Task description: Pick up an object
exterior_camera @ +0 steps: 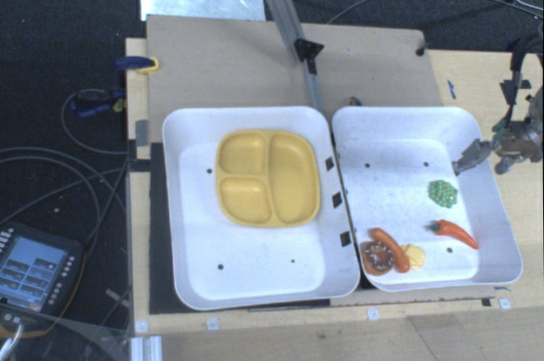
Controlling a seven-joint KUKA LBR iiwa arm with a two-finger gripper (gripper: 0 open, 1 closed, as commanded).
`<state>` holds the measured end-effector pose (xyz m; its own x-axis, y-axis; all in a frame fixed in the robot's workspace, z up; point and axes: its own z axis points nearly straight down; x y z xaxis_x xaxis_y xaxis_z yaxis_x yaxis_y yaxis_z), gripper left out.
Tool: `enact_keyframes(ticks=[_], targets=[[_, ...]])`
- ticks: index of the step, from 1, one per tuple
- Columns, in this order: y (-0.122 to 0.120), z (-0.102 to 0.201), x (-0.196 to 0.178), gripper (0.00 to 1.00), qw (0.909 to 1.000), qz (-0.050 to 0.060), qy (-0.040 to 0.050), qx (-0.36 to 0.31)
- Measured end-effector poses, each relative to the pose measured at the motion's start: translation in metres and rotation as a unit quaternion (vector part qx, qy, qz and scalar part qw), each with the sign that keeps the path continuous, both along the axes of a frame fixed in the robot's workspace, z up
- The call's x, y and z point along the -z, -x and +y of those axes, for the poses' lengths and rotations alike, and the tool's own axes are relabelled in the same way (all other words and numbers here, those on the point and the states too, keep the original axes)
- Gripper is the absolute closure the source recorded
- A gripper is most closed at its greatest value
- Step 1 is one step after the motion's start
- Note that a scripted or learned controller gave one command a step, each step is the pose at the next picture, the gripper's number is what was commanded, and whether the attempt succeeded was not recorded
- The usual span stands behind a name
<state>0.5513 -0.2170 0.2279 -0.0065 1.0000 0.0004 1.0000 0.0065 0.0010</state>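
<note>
The right bin [399, 138] holds several toy foods. A green knobbly piece [442, 194] lies near its right wall, and an orange carrot with a green tip [456, 234] lies below it. At the bin's front lie a red sausage [389, 247], a brown doughnut [375, 258] and a small pale yellow piece [415, 256], all touching. My gripper [484, 162] hangs over the right rim of this bin, up and to the right of the green piece. It is open, with nothing between its fingers.
The left bin [191, 266] holds a yellow three-part plate [268, 178]. A grey pole [285, 7] slants down to the back of the gap between the bins. Cables and a handheld pendant [34, 266] lie on the floor at left.
</note>
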Motion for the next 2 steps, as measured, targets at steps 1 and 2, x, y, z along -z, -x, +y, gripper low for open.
enact_keyframes(ticks=[1, 2], targets=[[0.0, 0.0, 0.0, 0.0, 1.0, 0.0, 0.0, 0.0], [0.001, -0.001, 0.063, 0.0, 1.0, 0.003, -0.0006, 0.003]])
